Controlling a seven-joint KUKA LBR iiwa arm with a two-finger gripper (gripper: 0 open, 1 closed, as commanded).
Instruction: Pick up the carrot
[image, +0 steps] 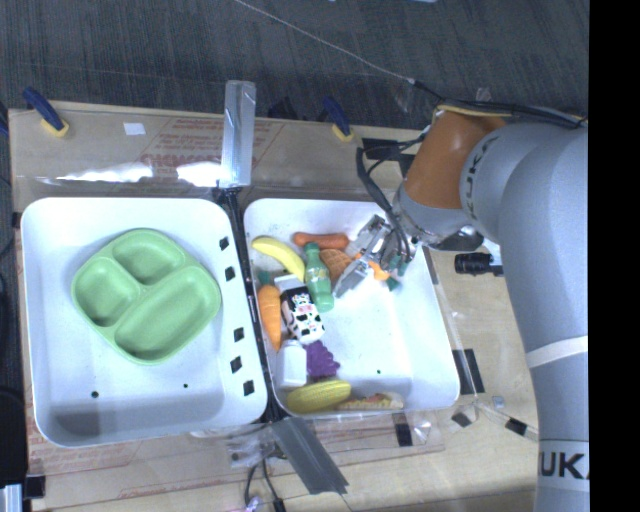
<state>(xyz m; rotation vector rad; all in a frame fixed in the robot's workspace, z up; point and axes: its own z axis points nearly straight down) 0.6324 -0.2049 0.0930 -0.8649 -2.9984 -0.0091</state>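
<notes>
Since the carrot (269, 311) sits wedged against the right bin's (400, 372) left wall by the banana (278, 255), the pincer (372, 262) hovers apart, whether spread or closed I can't tell.

The tool (372, 262) is sitting low over the right bin (420, 340), and its fingers are blurring into the orange and green things below them, so their state is not readable. An orange piece (338, 264) beside the tool is partly lying under it, and its kind is not clear. The arm (530, 240) is running out of the picture at the bottom and is covering the bin's right rim. At the bin's near wall, a yellow thing (318, 396) is half hiding under the rim, and a thin reddish thing (375, 402) next to it is too small to identify.
</notes>
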